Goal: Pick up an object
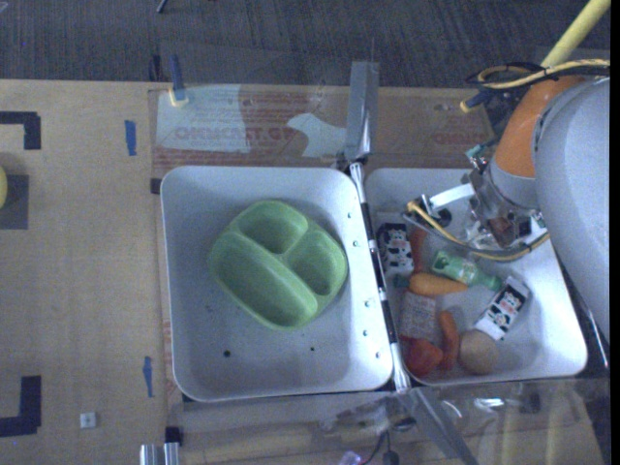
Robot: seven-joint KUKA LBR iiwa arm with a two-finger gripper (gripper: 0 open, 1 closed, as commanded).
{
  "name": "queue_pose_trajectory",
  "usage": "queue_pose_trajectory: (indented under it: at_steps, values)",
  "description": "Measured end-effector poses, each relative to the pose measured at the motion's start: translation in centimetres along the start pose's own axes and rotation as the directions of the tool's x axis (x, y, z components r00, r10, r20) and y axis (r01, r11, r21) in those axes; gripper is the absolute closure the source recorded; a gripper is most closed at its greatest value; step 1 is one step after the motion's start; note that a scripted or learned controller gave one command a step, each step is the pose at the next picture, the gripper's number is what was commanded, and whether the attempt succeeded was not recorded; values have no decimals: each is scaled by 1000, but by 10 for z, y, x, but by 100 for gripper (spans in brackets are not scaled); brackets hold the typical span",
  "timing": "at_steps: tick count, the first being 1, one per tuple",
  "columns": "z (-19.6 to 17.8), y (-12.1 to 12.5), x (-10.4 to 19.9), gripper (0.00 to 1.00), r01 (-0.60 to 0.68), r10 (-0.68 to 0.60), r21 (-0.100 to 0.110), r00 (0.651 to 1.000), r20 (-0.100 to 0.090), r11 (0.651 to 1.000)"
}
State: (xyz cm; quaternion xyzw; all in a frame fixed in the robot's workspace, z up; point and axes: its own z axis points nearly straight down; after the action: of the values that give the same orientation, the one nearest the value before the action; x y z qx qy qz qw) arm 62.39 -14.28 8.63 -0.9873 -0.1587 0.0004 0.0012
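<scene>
Cluttered small objects, among them a slim green plastic bottle point(465, 268) and an orange carrot-shaped toy point(438, 284), lay just below the tool point(481, 229), which hovered over them for picking; its grip could not be told.

Dim, even light, soft focus throughout, perhaps faint glare on the white bins point(184, 211).

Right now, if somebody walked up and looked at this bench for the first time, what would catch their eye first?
Probably the green divided plate, lying alone in the left bin. Next, the grey arm with its orange band, reaching in over the right bin. Below it sits a crowded heap of small things, among them a carrot, a potato and a cow-patterned carton.
</scene>
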Motion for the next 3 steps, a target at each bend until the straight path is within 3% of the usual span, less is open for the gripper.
queue_pose_trajectory:
  at_steps: [1, 2, 3]
  values:
    - [0, 0, 0, 0, 0, 0, 0, 1000, 1, 1000]
    - [-11, -1, 1, 100, 3, -3, 0, 1000, -2, 1000]
    - [-11, -1, 1, 0, 3, -3, 0, 1000, -2, 1000]
